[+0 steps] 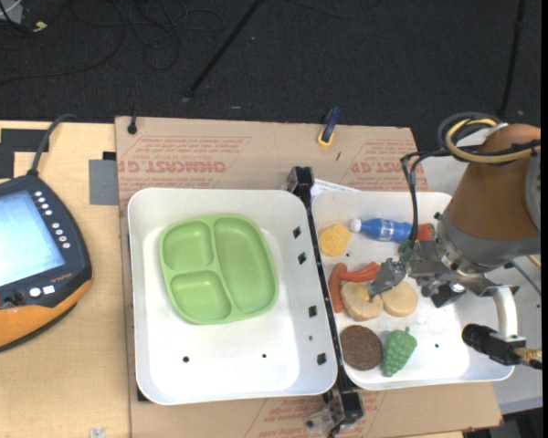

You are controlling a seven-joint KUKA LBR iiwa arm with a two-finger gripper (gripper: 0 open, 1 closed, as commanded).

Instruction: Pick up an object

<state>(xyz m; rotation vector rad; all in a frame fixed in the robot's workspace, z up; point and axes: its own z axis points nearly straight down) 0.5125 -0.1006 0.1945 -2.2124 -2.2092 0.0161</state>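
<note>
Left bin (pixel 146 245): shallow, white, holding one green three-compartment tray (pixel 217 267), set toward the bin's upper left. Cardboard sheet (pixel 210 153): brown, printed, lying under both bins. Clamp (pixel 328 128): blue and yellow, at the cardboard's upper edge. Handheld control pendant (pixel 23 254): grey and orange with lit screen, at frame left on the counter (pixel 82 372). Cables (pixel 119 26): dark, possibly several, across the black floor at top.

We see two white bins side by side on the table (pixel 82 354). The left bin (pixel 155 354) holds a green divided plate (pixel 219 269). In the right bin (pixel 438 359) lie a blue bottle (pixel 382 230), a brown disc (pixel 360 346), a green bumpy piece (pixel 398 351) and two pale slices (pixel 400 301). The gripper (pixel 387 280) hangs just above these slices.
</note>
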